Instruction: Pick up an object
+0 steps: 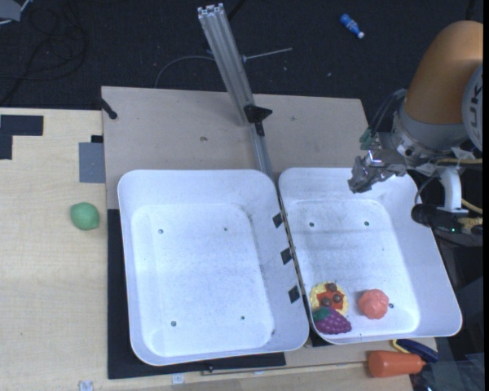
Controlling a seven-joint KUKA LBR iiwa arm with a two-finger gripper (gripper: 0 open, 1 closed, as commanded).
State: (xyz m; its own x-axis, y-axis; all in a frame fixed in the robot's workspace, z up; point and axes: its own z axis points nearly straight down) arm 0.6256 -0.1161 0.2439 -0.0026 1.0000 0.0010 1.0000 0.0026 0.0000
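Gripper (pixel 365 174) hovers over rear edge of right bin (pixel 440 279); finger state can't be told. Targets well apart at bin's front: orange-red ball (pixel 374 303), yellow toy (pixel 328 295) touching purple grapes (pixel 333 322). Risk: grab at the touching pair may slip or shove them; ball may roll.

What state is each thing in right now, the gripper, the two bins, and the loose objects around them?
gripper: over the right bin's far rim, nothing visibly held.
right bin: holds two toys.
fruit toy: lying in right bin's near end.
orange ball: beside it, apart.
left bin: upright.
green ball: on the bench, outside bins.
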